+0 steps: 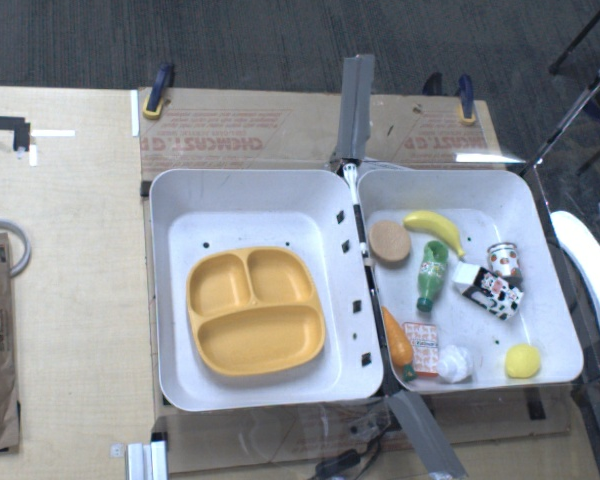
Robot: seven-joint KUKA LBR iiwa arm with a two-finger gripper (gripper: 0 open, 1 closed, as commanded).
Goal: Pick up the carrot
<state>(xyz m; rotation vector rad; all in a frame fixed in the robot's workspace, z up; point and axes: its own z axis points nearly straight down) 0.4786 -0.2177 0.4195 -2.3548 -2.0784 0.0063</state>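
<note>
The carrot [397, 340] lies in the right bin [540, 218], hard against that bin's left wall near the front corner, its orange body running roughly front to back with the green end toward the front. It is untouched and the pick is not yet begun. A small red-and-white packet [421, 346] sits just beside it on the right, with a crumpled clear wrapper [454, 364] next to that, and a green bottle [430, 276] lies a little farther back. The arm's white cover [583, 253] shows at the right edge past the bin rim; the tool itself I cannot make out, so whether it is apart or together cannot be told. The main risk, as I judge it, is the wall: one finger coming down on the wall side may strike the rim or find no gap, and the carrot could be pushed or rolled instead of gripped. A grasp across its width could also catch the packet. Its tapered, smooth body may slip out if taken near the thin end. Elsewhere in that bin are a banana [435, 230], a round brown disc [389, 241], a small can [503, 259], a black-and-white carton [493, 292] and a lemon [523, 361]. The left bin [180, 208] holds a yellow divided plate [255, 310]. Both bins rest on cardboard [280, 128] clamped to a pale wooden table [60, 188], with dark carpet behind.
</note>
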